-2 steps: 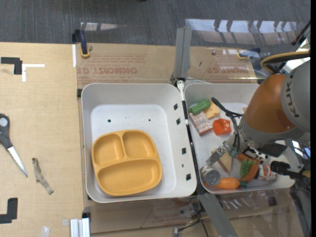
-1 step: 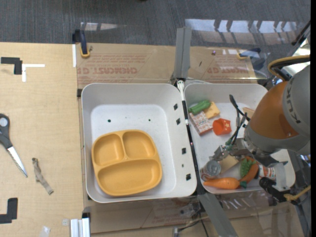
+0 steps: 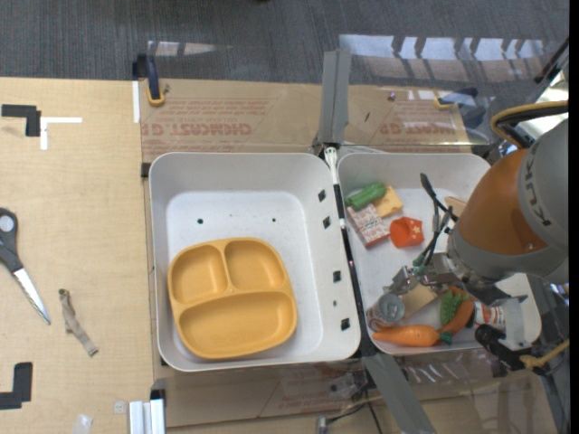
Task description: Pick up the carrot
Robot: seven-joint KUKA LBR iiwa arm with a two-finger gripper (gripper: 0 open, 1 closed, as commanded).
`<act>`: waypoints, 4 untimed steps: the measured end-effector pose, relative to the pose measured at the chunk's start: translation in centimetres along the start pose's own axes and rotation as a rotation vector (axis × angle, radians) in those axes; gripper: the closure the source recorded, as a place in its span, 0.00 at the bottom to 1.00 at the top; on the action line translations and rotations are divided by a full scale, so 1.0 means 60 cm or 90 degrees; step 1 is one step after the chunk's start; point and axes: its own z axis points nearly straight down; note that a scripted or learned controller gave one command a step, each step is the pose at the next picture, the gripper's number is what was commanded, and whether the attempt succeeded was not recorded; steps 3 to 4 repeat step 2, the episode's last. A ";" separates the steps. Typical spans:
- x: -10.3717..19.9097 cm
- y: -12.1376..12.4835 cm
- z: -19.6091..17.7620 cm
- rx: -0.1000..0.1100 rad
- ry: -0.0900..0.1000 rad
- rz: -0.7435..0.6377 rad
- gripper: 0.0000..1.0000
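Observation:
The carrot is orange and lies flat along the front wall of the right bin. My gripper hangs just above and behind it, over a grey round can and a tan block. Nothing of the carrot is seen in the gripper. The arm's orange band covers the bin's right side. A second orange and green piece lies right of the carrot, partly under the gripper.
At the back of the right bin lie a green vegetable, a yellow wedge, a red-white box and a red pepper. The left bin holds a yellow divided plate. Scissors lie far left.

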 end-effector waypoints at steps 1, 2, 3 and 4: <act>0.000 0.000 0.000 0.000 0.000 0.000 0.00; 0.005 0.030 -0.061 0.001 -0.001 0.167 0.00; 0.005 0.030 -0.061 0.001 -0.001 0.167 0.00; 0.005 0.030 -0.061 0.001 -0.001 0.167 0.00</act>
